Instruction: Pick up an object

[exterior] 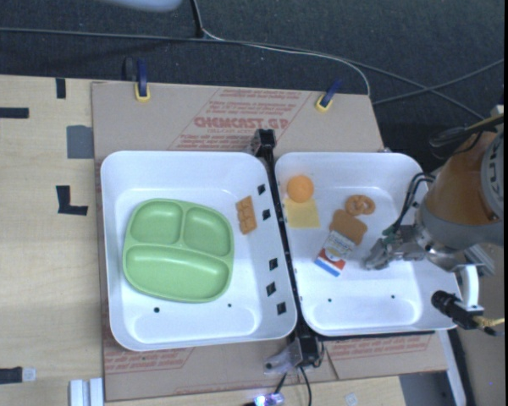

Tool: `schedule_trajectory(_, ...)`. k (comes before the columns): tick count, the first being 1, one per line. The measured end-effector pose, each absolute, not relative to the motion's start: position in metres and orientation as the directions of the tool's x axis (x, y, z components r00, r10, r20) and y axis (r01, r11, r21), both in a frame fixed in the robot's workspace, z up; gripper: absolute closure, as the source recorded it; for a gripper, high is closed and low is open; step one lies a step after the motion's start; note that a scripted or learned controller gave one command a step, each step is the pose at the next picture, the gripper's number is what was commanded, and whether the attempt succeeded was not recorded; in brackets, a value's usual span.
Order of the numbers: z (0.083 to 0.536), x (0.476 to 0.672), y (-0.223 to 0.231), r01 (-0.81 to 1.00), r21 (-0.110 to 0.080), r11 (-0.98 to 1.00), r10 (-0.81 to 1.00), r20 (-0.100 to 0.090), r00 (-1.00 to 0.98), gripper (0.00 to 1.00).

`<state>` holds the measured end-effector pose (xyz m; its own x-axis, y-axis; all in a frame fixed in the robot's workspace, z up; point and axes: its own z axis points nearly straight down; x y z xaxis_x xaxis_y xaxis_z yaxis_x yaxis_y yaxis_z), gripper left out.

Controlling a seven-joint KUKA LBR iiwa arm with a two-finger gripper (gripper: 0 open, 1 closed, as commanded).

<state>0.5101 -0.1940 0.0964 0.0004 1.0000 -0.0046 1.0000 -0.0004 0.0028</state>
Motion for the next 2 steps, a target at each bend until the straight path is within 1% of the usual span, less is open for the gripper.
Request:
schedule_trajectory(1,0.159,0.515,-0.192,1.000,0.004,0.002,1.000,-0.001,-0.002,1.00)
schedule_trajectory(2,0.222,0.517,-0.191,1.000,0.005,0.002,1.000,-0.002,-0.002,1.00)
